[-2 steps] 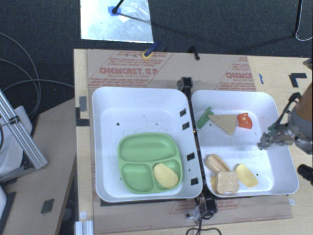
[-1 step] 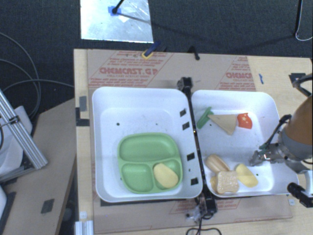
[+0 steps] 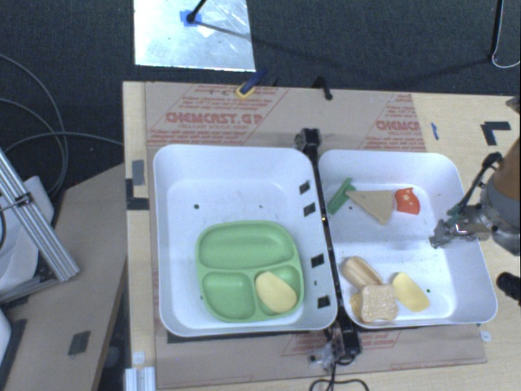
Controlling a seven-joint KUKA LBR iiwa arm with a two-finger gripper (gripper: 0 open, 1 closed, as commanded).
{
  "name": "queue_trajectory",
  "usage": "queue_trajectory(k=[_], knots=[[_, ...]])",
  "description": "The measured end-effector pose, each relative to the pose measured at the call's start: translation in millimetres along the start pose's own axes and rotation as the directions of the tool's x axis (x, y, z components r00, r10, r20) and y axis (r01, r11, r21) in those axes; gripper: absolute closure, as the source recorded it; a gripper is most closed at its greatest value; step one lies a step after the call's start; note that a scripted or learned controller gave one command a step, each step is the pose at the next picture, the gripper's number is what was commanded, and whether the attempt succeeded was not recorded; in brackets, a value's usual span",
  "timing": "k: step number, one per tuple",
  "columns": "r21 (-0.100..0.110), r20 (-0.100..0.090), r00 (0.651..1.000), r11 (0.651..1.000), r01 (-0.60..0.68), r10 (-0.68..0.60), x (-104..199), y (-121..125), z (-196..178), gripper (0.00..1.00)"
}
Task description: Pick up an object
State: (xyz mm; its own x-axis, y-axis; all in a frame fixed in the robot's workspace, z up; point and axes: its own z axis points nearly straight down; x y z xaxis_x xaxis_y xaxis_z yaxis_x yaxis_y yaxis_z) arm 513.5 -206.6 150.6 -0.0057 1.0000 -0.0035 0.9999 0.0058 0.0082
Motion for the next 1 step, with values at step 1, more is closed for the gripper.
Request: queue_trajectory(k=[1], knots=[[0.009, -0.003, 1.000, 1.000, -0.007, 0.007, 0.4, -28.5, 68.7, 1.00]])
